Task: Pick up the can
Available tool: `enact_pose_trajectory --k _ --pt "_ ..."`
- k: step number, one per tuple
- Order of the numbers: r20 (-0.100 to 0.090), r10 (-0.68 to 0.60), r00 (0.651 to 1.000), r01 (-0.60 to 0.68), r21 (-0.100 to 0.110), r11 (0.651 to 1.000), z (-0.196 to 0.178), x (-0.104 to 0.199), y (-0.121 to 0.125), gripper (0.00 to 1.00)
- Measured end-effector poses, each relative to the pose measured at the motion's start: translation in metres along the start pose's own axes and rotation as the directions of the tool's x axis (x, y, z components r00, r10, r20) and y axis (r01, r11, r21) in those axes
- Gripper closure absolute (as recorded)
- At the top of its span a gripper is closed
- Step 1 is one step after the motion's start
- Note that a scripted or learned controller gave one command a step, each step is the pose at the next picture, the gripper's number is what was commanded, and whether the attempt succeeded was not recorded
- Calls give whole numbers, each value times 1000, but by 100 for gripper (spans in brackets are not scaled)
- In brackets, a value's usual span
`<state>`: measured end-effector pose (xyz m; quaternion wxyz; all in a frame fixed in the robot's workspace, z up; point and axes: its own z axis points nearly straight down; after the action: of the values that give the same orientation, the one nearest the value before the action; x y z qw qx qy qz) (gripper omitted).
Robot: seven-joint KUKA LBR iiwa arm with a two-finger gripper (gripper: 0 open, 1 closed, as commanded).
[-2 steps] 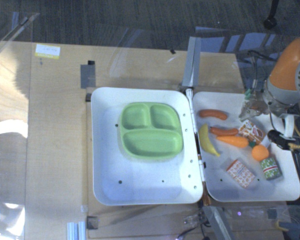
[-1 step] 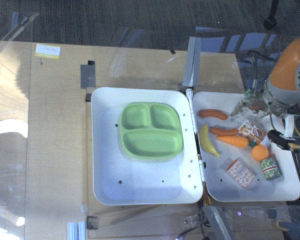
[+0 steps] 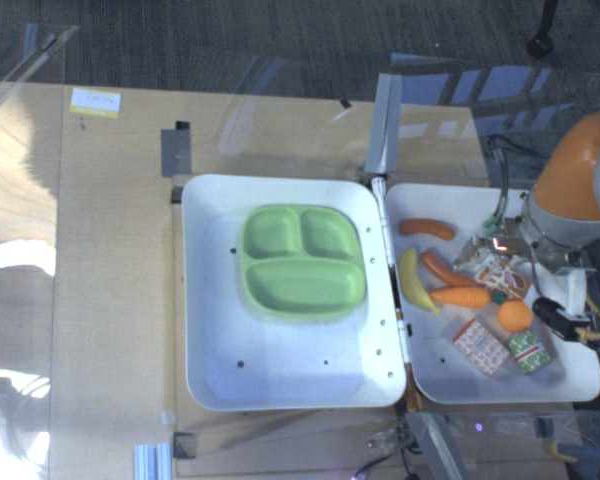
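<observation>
Silver and red print marks what I take for the can (image 3: 494, 267), though it is small and partly shadowed, so the reading is unsure. It lies in the right bin (image 3: 580, 386), toward the far side, apparently on its side and tilted. The gripper (image 3: 517, 244) hangs just over it at its far right; whether that gripper is wide, narrow or closed on anything I cannot tell. A carrot (image 3: 460, 296) touches or nearly touches the can's near edge, an orange (image 3: 514, 315) sits just beside, and a sausage (image 3: 427, 229), a banana (image 3: 414, 280) and a box (image 3: 479, 346) lie further off. A green tray (image 3: 302, 262) rests in the left bin (image 3: 280, 378). The can should be light, stiff and thin-walled, smooth enough to slip or roll; a hold across its middle, square to its long axis, looks best.
</observation>
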<state>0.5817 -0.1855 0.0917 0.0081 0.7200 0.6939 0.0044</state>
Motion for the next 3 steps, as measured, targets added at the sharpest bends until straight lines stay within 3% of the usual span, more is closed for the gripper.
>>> enact_pose_trajectory --k 1,2,3 --pt "-1 -2 1000 2 -4 1000 -10 1 2 100" --pt "-1 -2 1000 2 -3 1000 -10 1 2 0" --pt "-3 5 1000 -5 12 1000 6 -11 38 0"
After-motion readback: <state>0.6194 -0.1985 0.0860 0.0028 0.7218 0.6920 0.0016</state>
